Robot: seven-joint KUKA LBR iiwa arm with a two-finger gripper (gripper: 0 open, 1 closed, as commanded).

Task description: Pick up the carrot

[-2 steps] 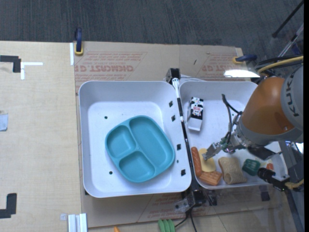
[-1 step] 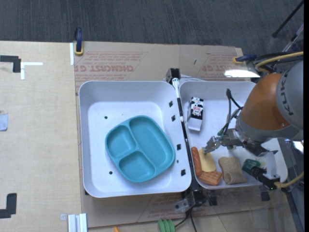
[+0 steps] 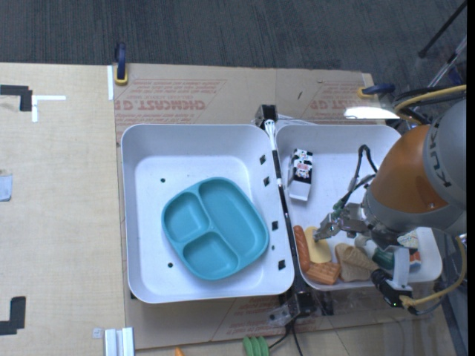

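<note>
A: Looking for the carrot [image 3: 322, 273]? It lies at the right bin's [image 3: 335, 141] six o'clock edge, touching the sausage [image 3: 300, 246].

B: The gripper [image 3: 326, 229] hangs just at its twelve o'clock, holding nothing; its spread I cannot tell.

A: Probably light, stiff plastic, slippery. Grip across its thick middle.

B: Tight there: cheese [image 3: 319, 249], bread [image 3: 352, 262] and wall crowd it.

Dark grey carpet floor [image 3: 223, 17] runs across the top of the frame. Below it, a light wood bench [image 3: 56, 221] fills the left side, with a sheet of brown cardboard [image 3: 193, 99] laid over the middle and printed with red lettering. A blue-and-yellow clamp [image 3: 120, 64] pins its upper left corner, and another clamp [image 3: 375, 90] sits at the upper right. Black brackets [image 3: 18, 97] sit along the left edge. Lighting is even and soft.
</note>
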